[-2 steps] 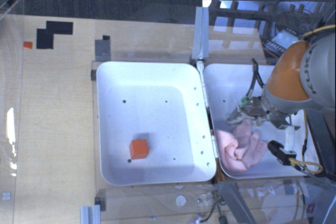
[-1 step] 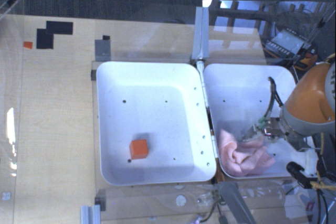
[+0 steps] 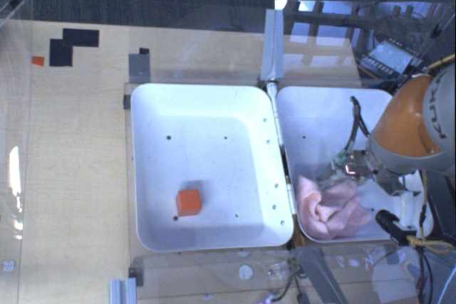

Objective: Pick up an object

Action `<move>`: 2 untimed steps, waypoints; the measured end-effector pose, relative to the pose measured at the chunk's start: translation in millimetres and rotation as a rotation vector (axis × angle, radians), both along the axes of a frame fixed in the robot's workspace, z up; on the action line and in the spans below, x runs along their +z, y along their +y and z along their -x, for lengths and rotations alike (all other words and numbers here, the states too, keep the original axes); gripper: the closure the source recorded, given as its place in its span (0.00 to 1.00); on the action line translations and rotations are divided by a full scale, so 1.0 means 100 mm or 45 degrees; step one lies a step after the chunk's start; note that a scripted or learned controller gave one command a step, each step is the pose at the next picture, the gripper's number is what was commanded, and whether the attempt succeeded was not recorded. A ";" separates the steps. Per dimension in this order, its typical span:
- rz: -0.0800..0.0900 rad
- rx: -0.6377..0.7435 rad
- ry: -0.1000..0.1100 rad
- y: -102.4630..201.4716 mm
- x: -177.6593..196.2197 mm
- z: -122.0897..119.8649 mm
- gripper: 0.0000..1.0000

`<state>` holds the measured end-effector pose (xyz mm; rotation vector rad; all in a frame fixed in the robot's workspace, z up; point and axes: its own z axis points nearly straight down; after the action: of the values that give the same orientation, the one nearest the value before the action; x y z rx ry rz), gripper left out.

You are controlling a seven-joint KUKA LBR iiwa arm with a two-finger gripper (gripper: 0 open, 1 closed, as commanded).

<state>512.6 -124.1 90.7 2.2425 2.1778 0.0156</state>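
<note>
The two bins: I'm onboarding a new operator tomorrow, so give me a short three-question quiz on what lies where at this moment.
1. True or false: the orange block lies in the left bin.
2. Multiple choice: the pink cloth lies in the right bin at its
A) far left corner
B) near end
C) far right corner
3. Fill in: the arm reaches down over the ____ bin.

Key: 1 true. 2 B, the cloth is bunched at the near end, right by the gripper. 3 right.
</note>
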 end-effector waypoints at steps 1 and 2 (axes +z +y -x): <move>0.004 0.002 -0.014 0.00 0.13 -0.04 1.00; 0.003 0.002 -0.014 0.00 0.13 -0.04 0.00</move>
<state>516.3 -124.4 104.1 2.2337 2.1734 0.0247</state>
